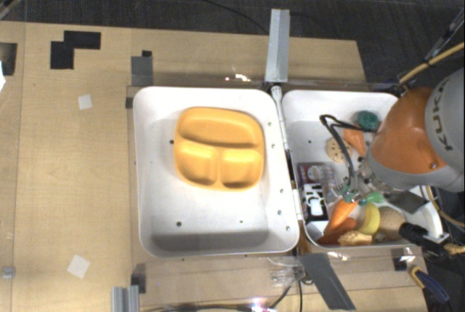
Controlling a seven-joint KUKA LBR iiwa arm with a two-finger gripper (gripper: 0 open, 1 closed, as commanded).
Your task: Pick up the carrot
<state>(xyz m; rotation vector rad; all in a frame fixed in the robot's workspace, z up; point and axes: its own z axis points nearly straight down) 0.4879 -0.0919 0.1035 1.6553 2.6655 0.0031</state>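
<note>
The carrot point(341, 217), orange with a green leafy top, lies tilted near the front edge of the right bin point(309, 110). Its tip points to the front left. My gripper point(354, 188) hangs under the orange-banded wrist point(405, 137), right over the carrot's leafy end. The arm's bulk covers the gripper's lower part. Whether it touches the carrot cannot be told.
Around the carrot lie a yellow fruit point(371, 220), a brown potato point(393, 220) and a bread piece point(354, 236). A dark printed box point(313, 194), a cookie point(335, 150), an orange piece point(354, 140) and a teal item point(367, 118) sit further back. The left bin point(156, 180) holds a yellow divided plate point(219, 147).
</note>
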